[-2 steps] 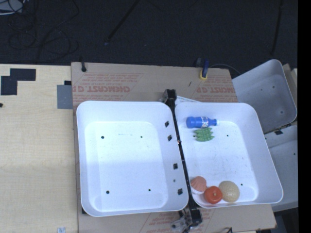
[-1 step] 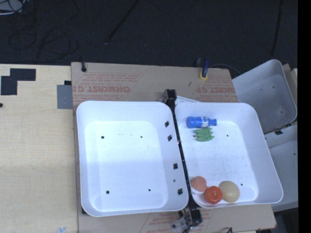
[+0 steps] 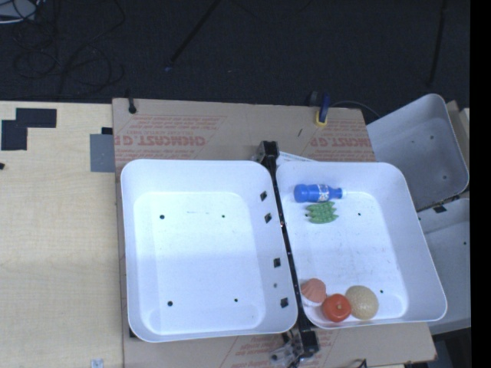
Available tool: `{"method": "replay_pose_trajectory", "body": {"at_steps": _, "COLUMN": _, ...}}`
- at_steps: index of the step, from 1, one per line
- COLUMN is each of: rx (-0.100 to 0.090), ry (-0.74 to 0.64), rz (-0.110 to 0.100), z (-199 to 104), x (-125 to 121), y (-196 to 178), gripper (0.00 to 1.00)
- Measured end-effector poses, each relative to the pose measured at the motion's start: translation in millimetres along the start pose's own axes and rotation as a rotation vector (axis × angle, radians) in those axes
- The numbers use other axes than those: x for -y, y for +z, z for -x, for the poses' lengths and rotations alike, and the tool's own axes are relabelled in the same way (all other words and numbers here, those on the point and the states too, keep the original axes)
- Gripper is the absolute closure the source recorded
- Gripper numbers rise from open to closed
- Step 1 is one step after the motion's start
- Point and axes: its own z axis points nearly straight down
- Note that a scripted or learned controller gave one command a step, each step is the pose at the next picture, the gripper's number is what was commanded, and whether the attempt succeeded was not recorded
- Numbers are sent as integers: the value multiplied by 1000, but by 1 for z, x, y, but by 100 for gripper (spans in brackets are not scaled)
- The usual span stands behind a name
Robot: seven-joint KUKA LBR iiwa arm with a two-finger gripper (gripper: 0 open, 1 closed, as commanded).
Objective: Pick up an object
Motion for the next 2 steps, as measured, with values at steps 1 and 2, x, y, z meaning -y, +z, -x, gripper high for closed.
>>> {"method": "replay_pose_trajectory", "body": {"at_steps": 1, "rx": 0, "ry": -2, "rz": 0, "z": 0, "x": -1, "y": -10, "gripper": 100}}
{"method": "replay_pose_trajectory", "body": {"at_steps": 2, "rx": 0, "ry": -3, "rz": -1, "z": -1, "x": -1, "y": -10, "gripper": 0}}
